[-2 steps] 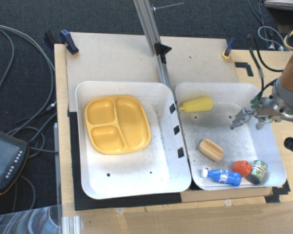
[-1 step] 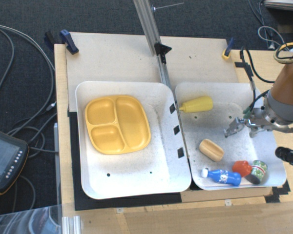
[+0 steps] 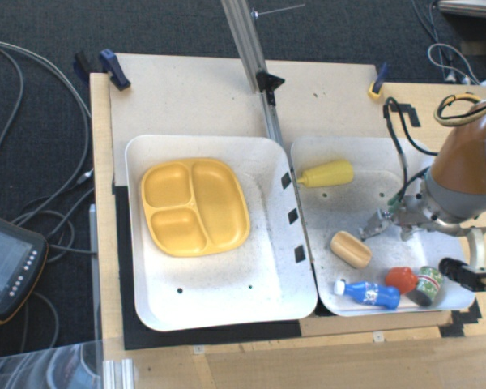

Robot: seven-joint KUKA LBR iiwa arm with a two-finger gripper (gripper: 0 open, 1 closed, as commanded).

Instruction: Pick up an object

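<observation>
My gripper [image 3: 389,230] hangs low over the middle of the right bin [image 3: 364,156], open, with nothing between its fingers. A tan bread roll [image 3: 351,250] lies just down-left of it. A yellow mustard bottle [image 3: 326,173] lies at the bin's back left. Along the front edge lie a blue bottle with a white cap [image 3: 369,294], a red object [image 3: 401,279] and a green can [image 3: 426,284]. The grey arm with its orange band [image 3: 466,159] reaches in from the right.
The left bin [image 3: 227,302] holds a yellow divided plate [image 3: 195,206]. A slanted metal pole [image 3: 245,31] rises behind the seam between the bins. Black cables [image 3: 397,136] trail beside the arm at the right bin's back right.
</observation>
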